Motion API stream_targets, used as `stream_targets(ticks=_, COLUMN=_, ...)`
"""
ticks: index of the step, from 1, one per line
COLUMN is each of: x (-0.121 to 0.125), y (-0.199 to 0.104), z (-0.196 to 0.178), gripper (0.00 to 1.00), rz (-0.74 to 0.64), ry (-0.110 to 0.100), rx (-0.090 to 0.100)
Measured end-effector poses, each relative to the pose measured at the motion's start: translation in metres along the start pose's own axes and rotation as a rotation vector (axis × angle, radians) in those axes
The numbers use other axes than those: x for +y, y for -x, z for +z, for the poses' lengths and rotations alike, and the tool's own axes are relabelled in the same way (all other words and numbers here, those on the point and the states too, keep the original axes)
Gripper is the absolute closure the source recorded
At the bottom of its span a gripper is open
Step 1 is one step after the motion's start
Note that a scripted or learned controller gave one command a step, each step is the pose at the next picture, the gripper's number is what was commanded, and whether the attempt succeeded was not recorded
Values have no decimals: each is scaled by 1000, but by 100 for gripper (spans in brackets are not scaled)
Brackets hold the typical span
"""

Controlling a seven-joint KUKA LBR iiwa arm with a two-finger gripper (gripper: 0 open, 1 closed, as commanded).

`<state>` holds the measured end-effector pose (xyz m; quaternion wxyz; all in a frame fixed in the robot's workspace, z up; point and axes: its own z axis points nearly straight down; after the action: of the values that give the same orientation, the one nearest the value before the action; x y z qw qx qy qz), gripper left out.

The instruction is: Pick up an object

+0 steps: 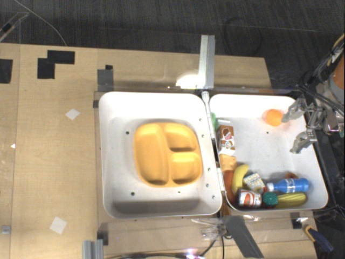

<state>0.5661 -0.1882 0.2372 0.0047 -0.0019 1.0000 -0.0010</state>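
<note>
Across the worktop [48, 161] lie two white bins: the left bin [116, 144] carries a yellow divided tray [167, 152], the right bin [259, 144] a heap along its lower edge. At frame right the tool [301, 125] hangs spread, pinching nothing, just beside a lone orange ball [274, 117], likely the easiest pick

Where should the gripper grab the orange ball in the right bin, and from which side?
Take the orange ball across its middle, coming straight down. It is round, so any width works, and it lies apart from the clutter on bare bin floor. The gripper is already beside it.
</note>
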Motion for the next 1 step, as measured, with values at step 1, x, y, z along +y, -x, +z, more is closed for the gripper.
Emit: stream_targets(ticks=1, x=42, y=6, z=148, gripper=0, rz=342, ry=1, rx=-5)
